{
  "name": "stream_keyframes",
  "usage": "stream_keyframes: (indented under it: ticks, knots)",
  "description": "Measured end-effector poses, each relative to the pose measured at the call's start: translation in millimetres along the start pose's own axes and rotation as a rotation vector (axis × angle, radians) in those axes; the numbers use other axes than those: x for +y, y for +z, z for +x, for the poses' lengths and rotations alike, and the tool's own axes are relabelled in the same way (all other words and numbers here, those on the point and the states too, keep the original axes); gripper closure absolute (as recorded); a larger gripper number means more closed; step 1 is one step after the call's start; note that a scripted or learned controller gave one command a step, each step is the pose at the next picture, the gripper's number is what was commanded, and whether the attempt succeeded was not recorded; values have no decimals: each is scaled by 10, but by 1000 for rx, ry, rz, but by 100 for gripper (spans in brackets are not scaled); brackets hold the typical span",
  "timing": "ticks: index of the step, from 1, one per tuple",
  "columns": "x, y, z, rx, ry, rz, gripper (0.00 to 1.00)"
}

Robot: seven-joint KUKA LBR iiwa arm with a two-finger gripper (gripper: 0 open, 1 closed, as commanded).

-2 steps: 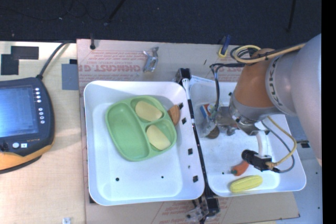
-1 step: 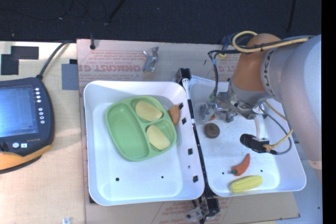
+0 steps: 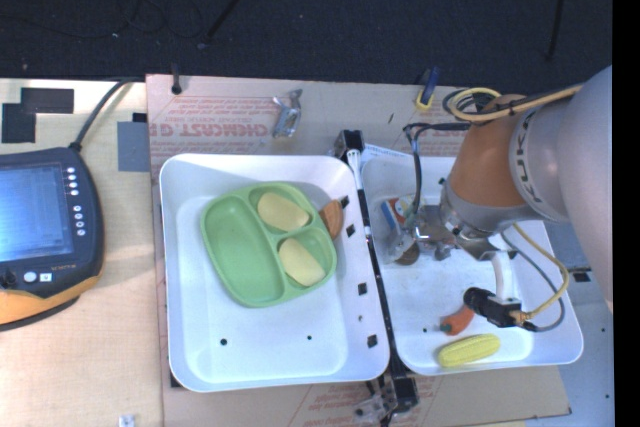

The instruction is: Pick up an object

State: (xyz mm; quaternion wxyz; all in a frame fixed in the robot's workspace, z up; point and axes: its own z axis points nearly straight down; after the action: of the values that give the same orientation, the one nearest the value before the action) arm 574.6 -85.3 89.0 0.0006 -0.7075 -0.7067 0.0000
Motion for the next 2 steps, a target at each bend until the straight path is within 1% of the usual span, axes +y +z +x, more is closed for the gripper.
stream_keyframes:
  ticks: [1, 2]
  knots:
    - [491, 8, -61, -1, -2, -2, 0]
    - [329, 6, 9, -1, 2, 0, 0]
